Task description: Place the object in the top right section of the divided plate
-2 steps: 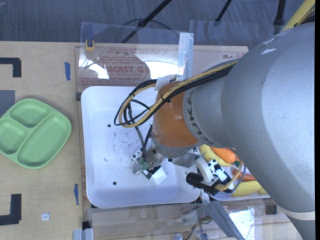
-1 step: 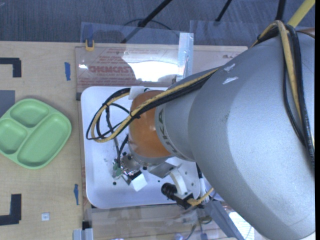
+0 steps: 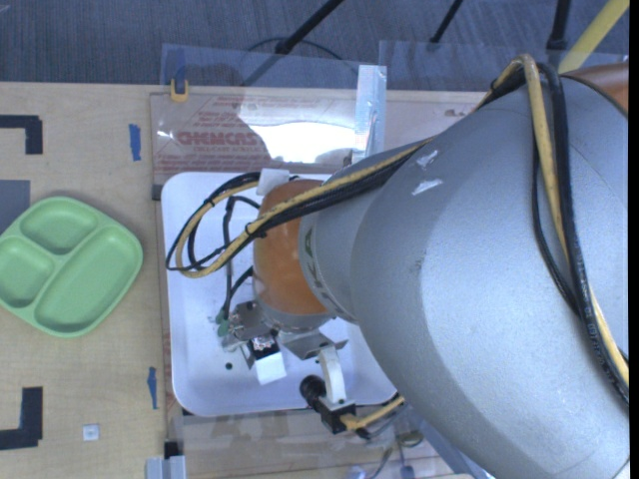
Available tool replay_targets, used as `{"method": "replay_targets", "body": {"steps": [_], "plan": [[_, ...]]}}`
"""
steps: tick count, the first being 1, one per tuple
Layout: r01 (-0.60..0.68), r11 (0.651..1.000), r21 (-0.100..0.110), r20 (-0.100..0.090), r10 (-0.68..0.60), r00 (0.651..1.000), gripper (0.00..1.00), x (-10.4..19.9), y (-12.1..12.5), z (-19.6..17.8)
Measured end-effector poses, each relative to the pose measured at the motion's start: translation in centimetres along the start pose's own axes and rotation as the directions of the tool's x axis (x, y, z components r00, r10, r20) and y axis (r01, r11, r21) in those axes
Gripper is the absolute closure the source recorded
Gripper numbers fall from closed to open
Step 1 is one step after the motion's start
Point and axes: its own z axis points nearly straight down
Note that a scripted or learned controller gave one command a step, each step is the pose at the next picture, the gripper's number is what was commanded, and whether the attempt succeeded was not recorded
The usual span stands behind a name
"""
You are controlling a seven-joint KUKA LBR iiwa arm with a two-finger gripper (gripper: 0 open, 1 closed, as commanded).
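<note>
arm low over the white bin (image 3: 190, 367), gripper (image 3: 262, 352) near the bin floor; can't tell its state. no object identifiable under it. green divided plate (image 3: 68, 264) sits well left on the bench, sections bare. judging: placement not done, pick and transfer both left.

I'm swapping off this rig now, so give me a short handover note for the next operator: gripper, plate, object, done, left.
Gripper: low inside the white bin; whether it is open or shut cannot be told from this view.
Green divided plate: on the bench left of the bin, all sections bare.
Object: the arm covers most of the bin, so I cannot identify it.
Done: nothing placed.
Left: grasp, carry, set in the plate's top right section.
</note>
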Motion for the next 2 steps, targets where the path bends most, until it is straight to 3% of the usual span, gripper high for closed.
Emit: {"method": "replay_targets", "body": {"steps": [1,2], "plan": [[0.033,0.999,0.0,0.003,-0.033,0.999,1.0,0.04,0.08,0.0],[-0.183,0.983,-0.002,-0.003,0.183,0.983,1.0,0.16,0.05,0.01]]}}
